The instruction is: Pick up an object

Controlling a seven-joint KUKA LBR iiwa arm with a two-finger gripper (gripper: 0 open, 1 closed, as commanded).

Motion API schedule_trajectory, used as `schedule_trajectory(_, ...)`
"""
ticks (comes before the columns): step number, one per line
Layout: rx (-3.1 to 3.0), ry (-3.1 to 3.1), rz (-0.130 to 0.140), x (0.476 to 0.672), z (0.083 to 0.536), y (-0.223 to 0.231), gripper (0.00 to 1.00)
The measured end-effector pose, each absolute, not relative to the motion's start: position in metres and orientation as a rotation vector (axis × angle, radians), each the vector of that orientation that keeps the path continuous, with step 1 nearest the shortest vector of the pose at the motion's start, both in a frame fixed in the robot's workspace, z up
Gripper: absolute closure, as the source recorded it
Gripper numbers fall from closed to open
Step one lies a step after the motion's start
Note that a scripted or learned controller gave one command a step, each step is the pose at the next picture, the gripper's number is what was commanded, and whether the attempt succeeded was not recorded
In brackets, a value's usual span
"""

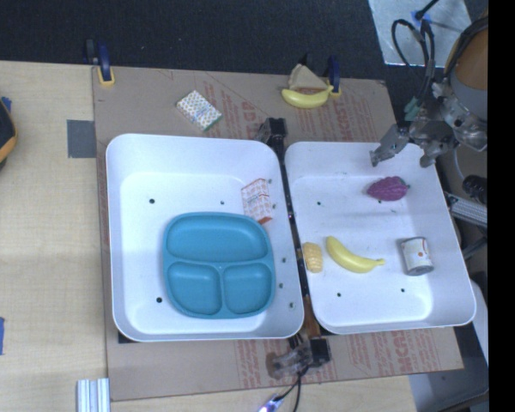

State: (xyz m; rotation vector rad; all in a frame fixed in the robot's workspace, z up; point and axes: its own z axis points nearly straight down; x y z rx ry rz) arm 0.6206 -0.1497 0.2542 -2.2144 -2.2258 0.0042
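In the right bin [429, 312]: purple lump [387, 188], banana [353, 257], can [415, 255], corn [312, 257]. Left bin [124, 230]: blue tray [219, 264], packet [257, 199]. Gripper [408, 151] spread, holding nothing.

Bright, even light; perhaps slightly soft

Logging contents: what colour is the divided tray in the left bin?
Light blue divided tray, seen in the camera view.

Wooden bench [43, 230] carries a cardboard sheet [240, 101] bearing two white bins [120, 230], banana [305, 98], packet [198, 109]
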Motion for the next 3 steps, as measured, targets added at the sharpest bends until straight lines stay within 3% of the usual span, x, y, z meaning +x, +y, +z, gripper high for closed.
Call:
schedule_trajectory(1,-2.217,-2.224,0.006,0.655,0.174,-0.213,0.0)
schedule_trajectory(2,-2.214,-2.227,0.006,0.639,0.131,-0.211,0.0)
schedule_trajectory(3,-2.213,-2.229,0.005,0.656,0.092,-0.211,0.0)
